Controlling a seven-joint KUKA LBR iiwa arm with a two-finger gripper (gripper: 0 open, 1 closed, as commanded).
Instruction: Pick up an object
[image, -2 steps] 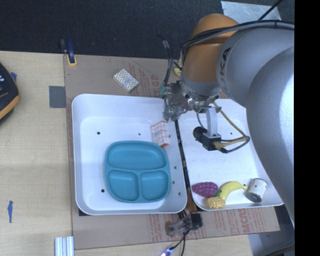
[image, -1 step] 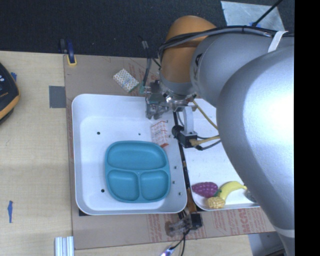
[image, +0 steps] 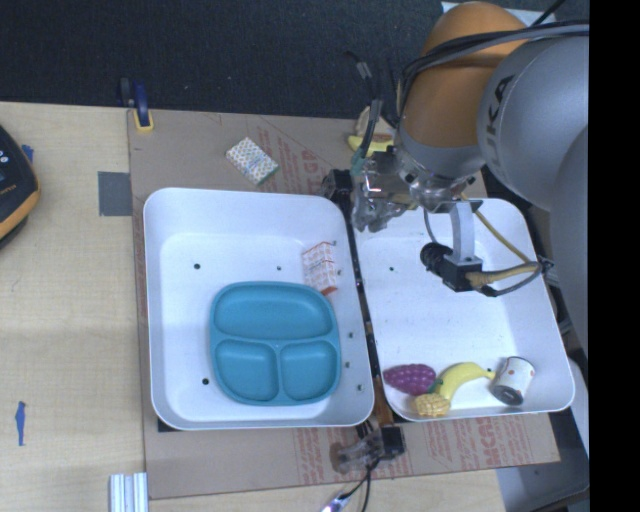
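The arm's jaws (image: 375, 215) are hanging over the far-left corner of the right bin (image: 540, 300), and I cannot tell how wide they are standing. Well away from the jaws, along the bin's near edge, a banana (image: 462, 379), a purple fruit (image: 409, 378), a small yellow corn piece (image: 432, 405) and a white roll (image: 512, 380) are lying close together. The banana is probably light, stiff, smooth plastic; gripping across its narrow middle looks safest.
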